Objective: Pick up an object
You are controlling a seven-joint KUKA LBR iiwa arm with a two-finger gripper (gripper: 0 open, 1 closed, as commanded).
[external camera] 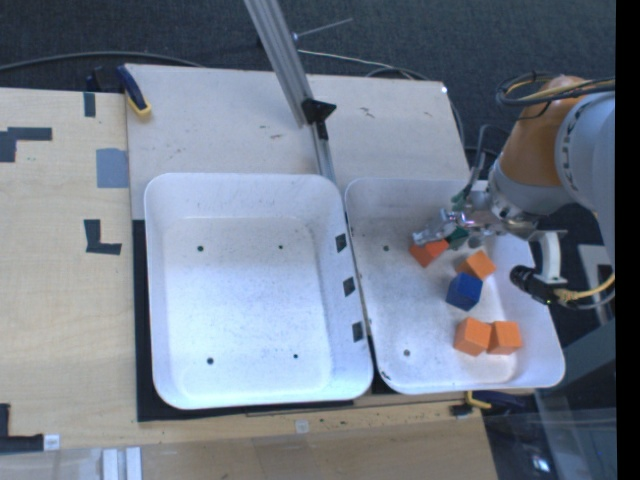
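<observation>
My gripper (432, 237) hangs low over the upper middle of the right bin (400, 363), reaching in from the right. A red-orange block (428, 254) lies directly under its tip, touching or nearly touching it. Just to the right sits a small orange block (481, 264), with a blue block (464, 291) below it. Two more orange blocks (472, 336) (505, 337) rest side by side near the bin's front right corner.
The left bin (240, 288) stands beside the right one, with a shared rim between them. A slanted metal pole (285, 53) crosses the bench from the top. The arm's grey and orange body (550, 158) overhangs the right bin's right edge.
</observation>
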